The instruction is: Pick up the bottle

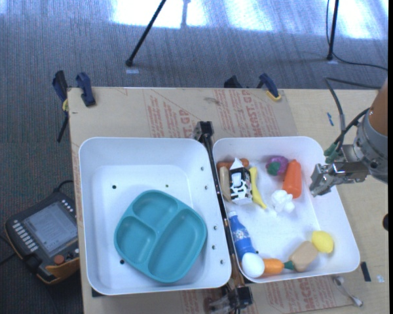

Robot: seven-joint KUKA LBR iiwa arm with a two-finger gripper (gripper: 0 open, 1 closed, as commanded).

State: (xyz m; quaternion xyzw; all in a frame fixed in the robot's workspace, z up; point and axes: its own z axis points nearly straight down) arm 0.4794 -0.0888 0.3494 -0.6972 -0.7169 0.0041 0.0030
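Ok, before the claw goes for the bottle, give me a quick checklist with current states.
1. Bottle in sight, lying along the right bin's left wall: ok.
2. Claw over the bottle: not ok, it hangs at the bin's right rim.
3. Space around the bottle: not ok, white egg touches its lower end, bin wall alongside.
4. Milk carton apart from the bottle's top: cannot tell.
5. Claw opening: cannot tell.

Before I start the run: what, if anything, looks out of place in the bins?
Nothing spilled or damaged. The blue bottle lies on its side against the right bin's left wall, close beside a white egg, rather than standing.
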